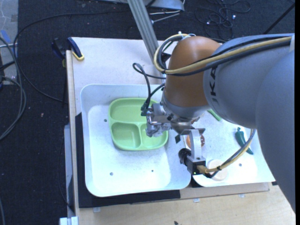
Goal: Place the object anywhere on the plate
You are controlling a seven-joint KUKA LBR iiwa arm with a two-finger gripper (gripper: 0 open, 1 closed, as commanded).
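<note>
Green plate in left bin; tool over its right edge.

Plate has three compartments and sits mid-bin. Object to be placed can't be picked out; the arm covers much of the right bin. Tool sits at the plate's right rim, its spread can't be told. Teal item and pale round piece lie in right bin. Bins rest on the tabletop.

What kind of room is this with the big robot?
Probably a robot lab or test workshop. A big arm reaches over a bench with white bins, a green plate sits inside one, and loose cables cover the dark floor.
</note>
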